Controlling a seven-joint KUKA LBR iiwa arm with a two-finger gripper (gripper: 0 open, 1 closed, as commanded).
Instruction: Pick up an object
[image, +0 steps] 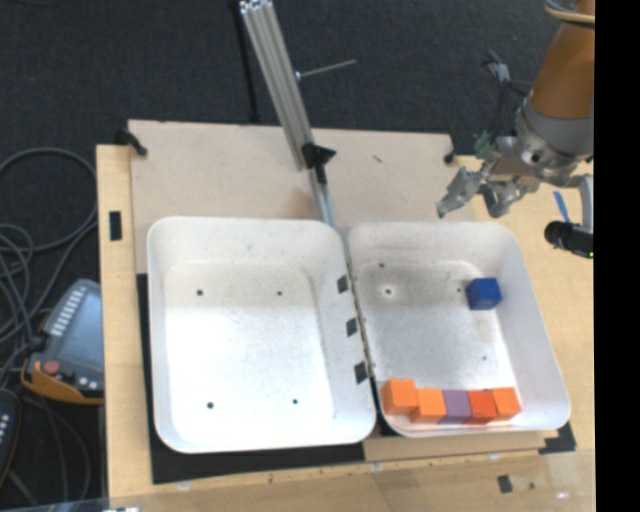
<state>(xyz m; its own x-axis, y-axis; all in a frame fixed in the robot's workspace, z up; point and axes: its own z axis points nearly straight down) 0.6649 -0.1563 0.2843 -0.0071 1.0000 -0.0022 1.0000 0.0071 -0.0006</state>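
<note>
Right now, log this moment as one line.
gripper: open, above right white bin's far rim, holds nothing | blue cube: right bin | orange and purple blocks: near wall

robotics lab; bench, white bins, teach pendant

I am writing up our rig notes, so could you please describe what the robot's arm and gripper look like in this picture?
The arm is a rounded cylinder with a broad orange band above a grey wrist section. Thin dark cables loop beside the wrist. The gripper is a compact assembly of grey and silver metal parts with angular, pale fingers pointing down to the left. No labels or markings are readable at this size.
</note>
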